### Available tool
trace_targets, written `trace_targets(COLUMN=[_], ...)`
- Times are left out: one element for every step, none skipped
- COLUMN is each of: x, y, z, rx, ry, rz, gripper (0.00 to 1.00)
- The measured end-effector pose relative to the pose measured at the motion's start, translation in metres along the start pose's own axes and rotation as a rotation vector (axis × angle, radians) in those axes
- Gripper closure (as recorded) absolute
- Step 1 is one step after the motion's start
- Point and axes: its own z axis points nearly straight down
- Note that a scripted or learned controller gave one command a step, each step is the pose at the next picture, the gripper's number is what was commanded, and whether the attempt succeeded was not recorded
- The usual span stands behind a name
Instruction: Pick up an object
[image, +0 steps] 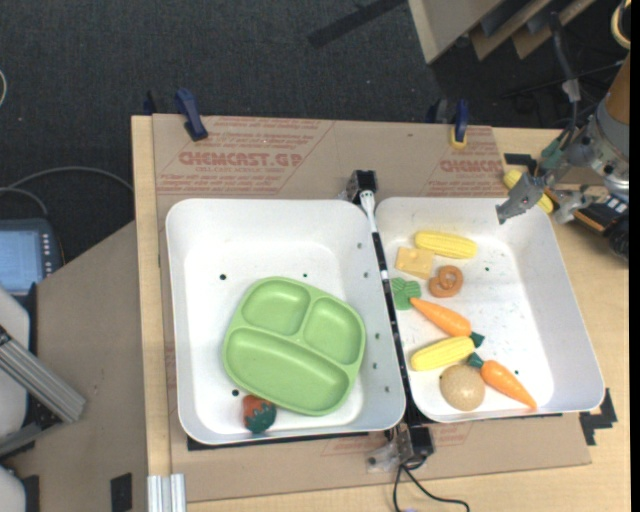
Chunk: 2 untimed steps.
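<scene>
Pincer (525, 197) hovers over the right bin's (570, 300) far corner; can't tell its opening; corn (446, 244) lies near.

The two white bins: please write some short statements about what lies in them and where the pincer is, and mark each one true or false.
1. The green plate lies in the left bin. True.
2. Two carrots lie in the right bin. True: one near the middle, one at the near edge.
3. The pincer holds a corn cob. False: it hangs over the right bin's far corner with nothing visible between its tips.
4. The strawberry sits in a compartment of the plate. False: it lies on the bin floor at the plate's near edge.
5. The potato is in the left bin. False: it is in the right bin.
</scene>
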Motion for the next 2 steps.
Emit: trace_targets(x=[0.029,0.036], y=[0.028,0.008], z=[0.136,0.187], rx=[0.009,-0.007], ry=[0.004,0.0], rz=[-0.003,0.002], gripper=[0.0,0.0])
